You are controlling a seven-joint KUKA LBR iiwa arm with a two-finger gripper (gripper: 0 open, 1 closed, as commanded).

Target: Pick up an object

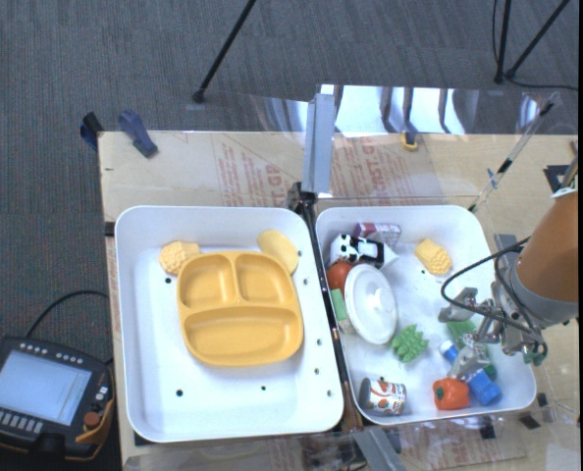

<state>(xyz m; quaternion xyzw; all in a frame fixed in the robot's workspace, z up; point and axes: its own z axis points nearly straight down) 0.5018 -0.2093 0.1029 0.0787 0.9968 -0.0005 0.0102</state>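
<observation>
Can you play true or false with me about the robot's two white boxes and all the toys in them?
1. The yellow tray lies in the left bin. True.
2. The white lid lies in the left bin. False: it is in the right bin.
3. The gripper hangs over the right bin. True.
4. The green toy sits on the yellow tray. False: it lies in the right bin, beside the white lid.
5. The orange toy lies near the blue block. True.
</observation>
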